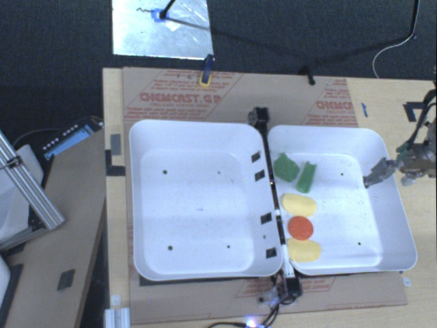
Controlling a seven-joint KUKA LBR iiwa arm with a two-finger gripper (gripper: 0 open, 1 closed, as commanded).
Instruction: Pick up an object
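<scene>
The right bin holds several small objects along its left wall. Two green pieces lie at the top, a chunky one and a longer one leaning beside it. Below them come a yellow oval, an orange round piece and another yellow piece, in a column. My gripper hangs over the right bin's upper right part, near its right wall, well apart from all the objects. Nothing shows in its grasp.
The left bin stands beside the right one, with a black hinged divider between them. Both rest on a cardboard sheet. A shiny metal plate lies beyond the bench at the back left.
</scene>
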